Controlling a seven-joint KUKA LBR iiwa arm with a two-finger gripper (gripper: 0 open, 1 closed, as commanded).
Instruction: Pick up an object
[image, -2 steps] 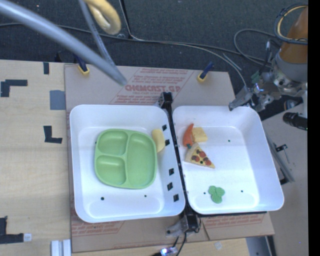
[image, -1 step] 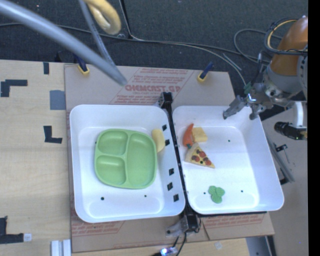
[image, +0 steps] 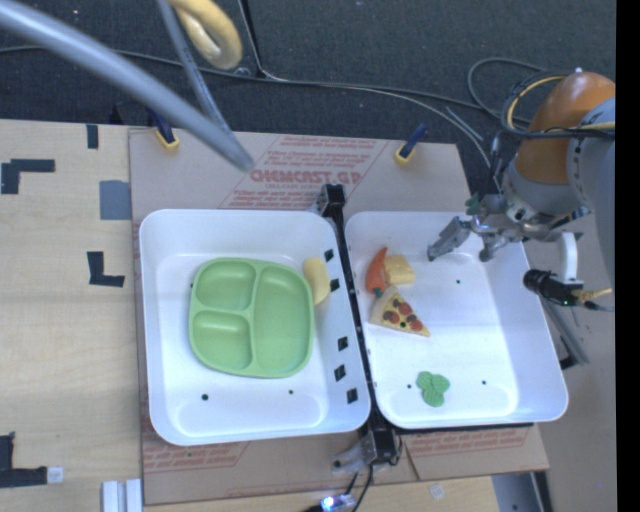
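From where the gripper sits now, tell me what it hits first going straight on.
The gripper points left and downward, so probably the right bin's bare floor, or the yellow piece if it clears that; depth is unclear.

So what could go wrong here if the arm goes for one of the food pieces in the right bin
Two risks. The pizza slice, orange piece and yellow piece lie bunched together, so the gripper may nudge or catch a neighbour. They also sit near the divider between the bins, so a finger could strike that wall. The green piece lies apart and looks safer.
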